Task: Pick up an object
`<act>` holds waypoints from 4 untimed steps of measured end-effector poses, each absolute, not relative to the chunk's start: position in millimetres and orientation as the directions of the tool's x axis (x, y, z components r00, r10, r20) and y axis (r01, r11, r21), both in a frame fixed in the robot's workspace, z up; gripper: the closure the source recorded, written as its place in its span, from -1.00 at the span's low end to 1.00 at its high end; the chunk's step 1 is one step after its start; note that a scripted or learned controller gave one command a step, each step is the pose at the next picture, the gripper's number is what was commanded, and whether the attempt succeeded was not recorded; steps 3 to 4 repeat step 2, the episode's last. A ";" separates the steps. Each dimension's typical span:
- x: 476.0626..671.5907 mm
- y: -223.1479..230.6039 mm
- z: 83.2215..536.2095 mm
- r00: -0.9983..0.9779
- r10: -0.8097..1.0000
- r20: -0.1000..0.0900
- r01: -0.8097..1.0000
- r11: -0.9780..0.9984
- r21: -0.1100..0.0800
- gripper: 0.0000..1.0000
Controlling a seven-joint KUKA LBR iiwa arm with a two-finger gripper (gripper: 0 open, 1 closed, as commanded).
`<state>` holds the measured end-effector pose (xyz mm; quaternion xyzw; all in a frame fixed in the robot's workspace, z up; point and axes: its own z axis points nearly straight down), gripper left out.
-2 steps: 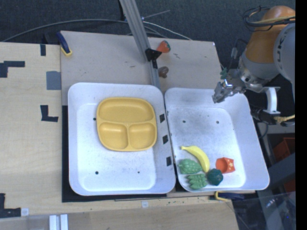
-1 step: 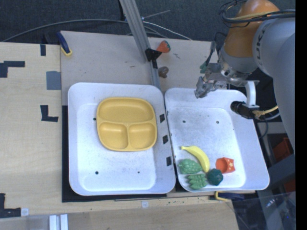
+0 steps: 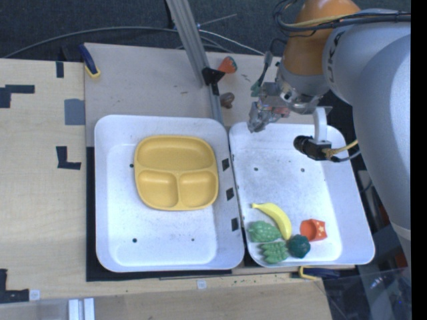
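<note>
Bench with two bins | gripper (image 3: 257,122) over right bin's (image 3: 347,209) far corner, finger state unclear | descend squarely over banana (image 3: 275,217)

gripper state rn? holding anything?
Gripper: at the far edge of the right bin, well away from the toys; open or shut cannot be told, and nothing seen in it.

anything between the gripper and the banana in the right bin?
No. In the camera view, the two-finger gripper sits over the right white bin's far corner; the yellow toy banana lies near the front. Between them is bare, speckled bin floor.
</note>
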<state>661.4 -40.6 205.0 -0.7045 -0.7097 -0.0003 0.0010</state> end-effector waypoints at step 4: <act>662.4 64.8 201.3 -0.007 1.000 0.001 1.000 0.007 -0.001 1.00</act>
